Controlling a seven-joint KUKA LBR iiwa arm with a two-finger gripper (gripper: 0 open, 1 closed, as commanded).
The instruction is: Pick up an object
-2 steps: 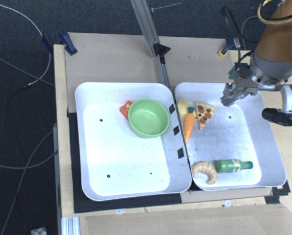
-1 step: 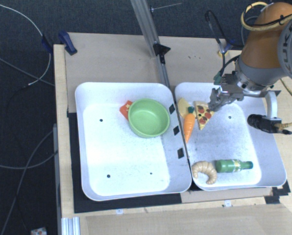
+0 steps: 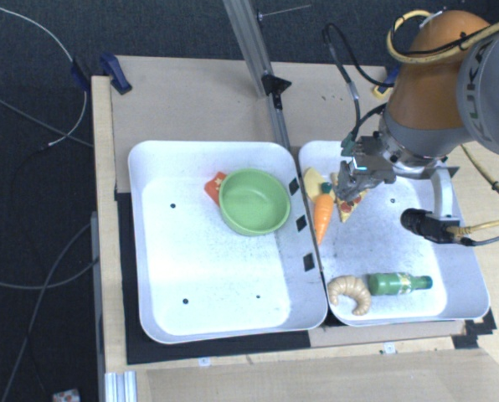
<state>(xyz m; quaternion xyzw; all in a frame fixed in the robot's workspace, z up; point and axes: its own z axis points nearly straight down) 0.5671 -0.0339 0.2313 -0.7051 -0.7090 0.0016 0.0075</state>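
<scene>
The arm (image 3: pixel 450 65) reaches in from the right, its orange band bulging over the right bin (image 3: pixel 459 266) and the grey wrist bent down toward that bin's upper left part. The gripper (image 3: pixel 354 181) hangs low over the bin floor, pointing down and slightly left. Whether its jaws are open or closed cannot be told: the fingers merge with the dark body and with what lies under them.

Right at the gripper's tip sits a small red and yellow piece (image 3: pixel 348 204), partly covered by the fingers; whether it is pinched or only lies beneath them cannot be made out. Just left of the jaws a carrot (image 3: pixel 323 214) lies with its point toward the near side, its green top close to the gripper. Beside the carrot's top, still further left, is a pale yellow thing (image 3: pixel 314 181) against the bin wall.

Well below the jaws, at the near edge of the same bin, a green bottle (image 3: pixel 398 285) lies on its side, and a croissant (image 3: pixel 351 292) touches its left end.

Far left of the jaws, in the left bin (image 3: pixel 199 291), a green bowl (image 3: pixel 253 200) stands upright, with a red object (image 3: pixel 213 188) tucked against its left rim.
</scene>
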